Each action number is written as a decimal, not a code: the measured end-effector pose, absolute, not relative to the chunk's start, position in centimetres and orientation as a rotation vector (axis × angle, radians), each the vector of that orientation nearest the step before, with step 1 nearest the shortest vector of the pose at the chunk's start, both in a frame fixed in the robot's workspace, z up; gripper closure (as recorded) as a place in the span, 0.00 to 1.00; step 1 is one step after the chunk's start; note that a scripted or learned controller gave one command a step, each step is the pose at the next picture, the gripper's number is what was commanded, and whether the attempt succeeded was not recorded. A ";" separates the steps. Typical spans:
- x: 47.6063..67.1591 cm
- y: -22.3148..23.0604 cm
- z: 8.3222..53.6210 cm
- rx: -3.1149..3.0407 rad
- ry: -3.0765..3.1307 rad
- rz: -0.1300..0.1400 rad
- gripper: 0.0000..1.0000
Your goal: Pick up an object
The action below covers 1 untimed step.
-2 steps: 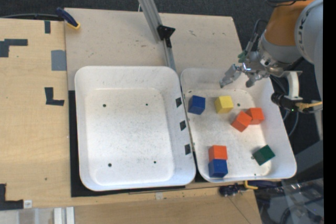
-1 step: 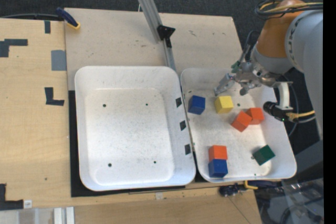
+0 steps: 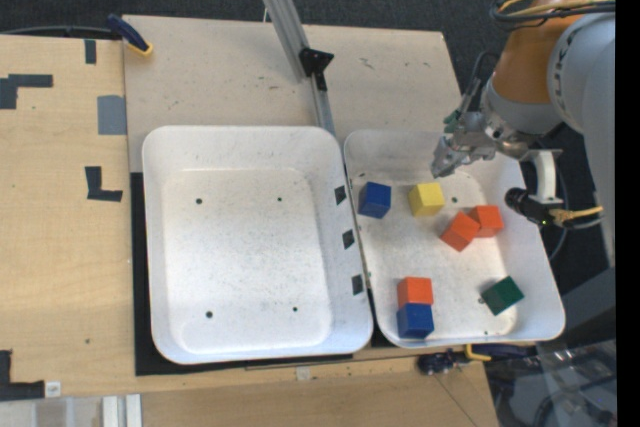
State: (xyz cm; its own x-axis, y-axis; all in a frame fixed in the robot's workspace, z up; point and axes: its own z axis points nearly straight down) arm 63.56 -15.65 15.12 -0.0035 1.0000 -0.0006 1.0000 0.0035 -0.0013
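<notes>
Looking at your gripper (image 3: pixel 447 162), the small yellow cube (image 3: pixel 427 199) sits just below-left of it in the right white bin (image 3: pixel 400 150), but I can't tell how the fingers stand.

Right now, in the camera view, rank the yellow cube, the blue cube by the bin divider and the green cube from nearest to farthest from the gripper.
1. Yellow cube, just below the gripper.
2. Blue cube, further left, beside the divider.
3. Green cube, near the right bin's bottom right corner.

The arm (image 3: pixel 570 65) runs off the right edge.
</notes>
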 end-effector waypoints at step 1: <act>63.2 -16.4 19.9 -2.223 -2.225 -0.003 1.00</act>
